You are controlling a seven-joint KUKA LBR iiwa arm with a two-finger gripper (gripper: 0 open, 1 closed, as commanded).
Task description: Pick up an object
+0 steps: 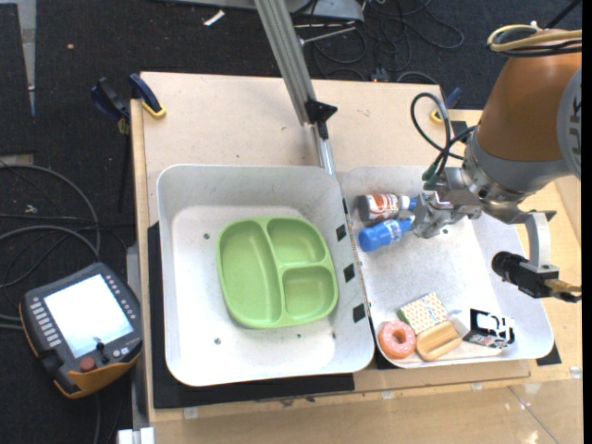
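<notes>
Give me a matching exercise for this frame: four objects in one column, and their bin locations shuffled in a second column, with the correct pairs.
Objects:
1. green divided plate
2. blue bottle
3. pink donut
4. black and white item

Places:
A. right bin, near front corner on the far right side
B. left bin, middle
C. right bin, front edge beside the divider between bins
D. right bin, back area, just left of the gripper

Pairs: 1-B, 2-D, 3-C, 4-A
</notes>
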